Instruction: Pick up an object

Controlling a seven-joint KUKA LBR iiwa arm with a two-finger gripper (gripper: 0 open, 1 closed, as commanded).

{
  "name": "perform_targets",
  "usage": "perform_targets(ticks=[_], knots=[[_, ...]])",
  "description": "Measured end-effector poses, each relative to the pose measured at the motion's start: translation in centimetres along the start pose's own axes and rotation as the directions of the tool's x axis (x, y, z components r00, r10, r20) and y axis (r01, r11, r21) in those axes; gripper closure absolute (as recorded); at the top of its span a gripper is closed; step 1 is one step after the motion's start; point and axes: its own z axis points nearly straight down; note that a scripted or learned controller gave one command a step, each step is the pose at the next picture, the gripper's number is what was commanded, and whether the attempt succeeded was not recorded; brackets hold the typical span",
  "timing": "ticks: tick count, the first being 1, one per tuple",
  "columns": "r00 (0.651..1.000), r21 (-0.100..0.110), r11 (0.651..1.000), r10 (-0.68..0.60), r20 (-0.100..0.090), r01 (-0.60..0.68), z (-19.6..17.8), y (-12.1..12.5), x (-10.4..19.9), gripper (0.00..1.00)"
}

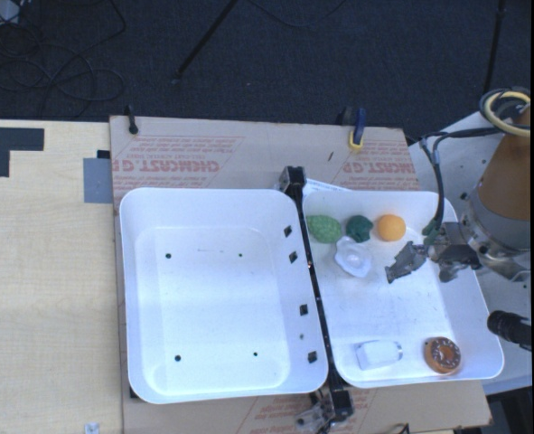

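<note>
Cardboard [203, 156] lettering — "CHEMCAZT. G" — upside down behind bins [140, 242].

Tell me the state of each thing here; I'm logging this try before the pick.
end effector: above the right bin, holding nothing visible
orange ball: resting in right bin
dark green object: resting beside the ball
light green object: resting near the divider
clear white object: resting
doughnut: lying flat
white block: lying flat

A grey robot arm [506, 229] with a broad orange band, black cables looping at its eleven o'clock, and a dark metal gripper [426, 263].
</note>
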Motion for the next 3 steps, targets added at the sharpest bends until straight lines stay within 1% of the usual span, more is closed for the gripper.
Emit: perform_targets(ticks=[1,2,3], knots=[[1.000,0.010,1.000,-0.001,-0.003,0.001,17.6,2.7,2.7,0.00],[1.000,-0.009,1.000,0.001,0.001,-0.001,6.6,0.0,2.5,0.00],[1.000,0.004,1.000,-0.002,0.001,0.002,16.6,6.6,0.1,0.00]])
